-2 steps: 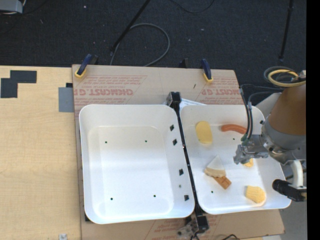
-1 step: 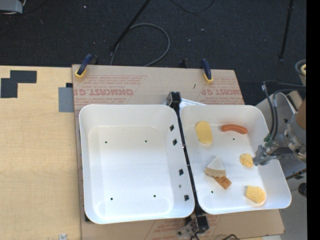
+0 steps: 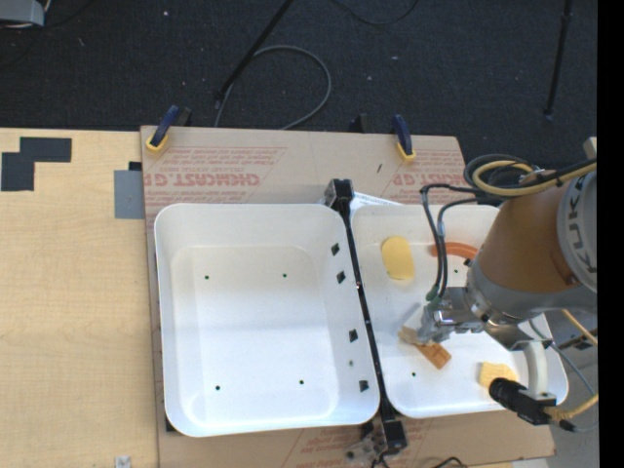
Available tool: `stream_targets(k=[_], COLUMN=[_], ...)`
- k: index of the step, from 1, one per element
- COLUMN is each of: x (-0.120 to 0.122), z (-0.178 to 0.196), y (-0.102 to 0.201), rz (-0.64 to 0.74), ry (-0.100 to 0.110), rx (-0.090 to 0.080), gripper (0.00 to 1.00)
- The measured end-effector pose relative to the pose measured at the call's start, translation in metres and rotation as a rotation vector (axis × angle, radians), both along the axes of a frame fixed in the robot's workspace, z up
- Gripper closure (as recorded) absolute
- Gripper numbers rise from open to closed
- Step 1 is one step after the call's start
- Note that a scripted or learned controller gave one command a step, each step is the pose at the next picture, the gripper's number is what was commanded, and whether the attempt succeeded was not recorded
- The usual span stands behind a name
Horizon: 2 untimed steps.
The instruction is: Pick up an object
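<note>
My gripper (image 3: 426, 331) is down in the right bin (image 3: 409, 398), near its middle, right over a small orange-brown block (image 3: 436, 356) that pokes out below it. A pale yellow rounded object (image 3: 397, 258) lies in the same bin toward the back left. A yellow wedge (image 3: 497, 372) rests near the bin's front right. An orange curved piece (image 3: 458, 251) shows behind the arm at the back. The arm's orange band (image 3: 526, 252) covers much of the bin's right side.
The left bin (image 3: 253, 320) sits beside the right one, with a black divider strip (image 3: 353, 291) between them. Both rest on cardboard (image 3: 292, 164) held by yellow-blue clamps (image 3: 166, 130). Cables loop behind the arm.
</note>
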<state>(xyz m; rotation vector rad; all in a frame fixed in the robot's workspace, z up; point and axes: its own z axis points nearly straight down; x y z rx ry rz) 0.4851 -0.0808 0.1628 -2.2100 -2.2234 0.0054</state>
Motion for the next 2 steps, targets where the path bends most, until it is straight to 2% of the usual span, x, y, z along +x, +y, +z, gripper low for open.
stream_targets(k=[1, 2], x=[0.0007, 0.0005], z=[0.0132, 0.0128], y=[-0.0042, -0.0044], rz=[-0.007, -0.008], ry=[-0.006, -0.005], rx=[-0.002, -0.002], gripper=[1.0, 0.0])
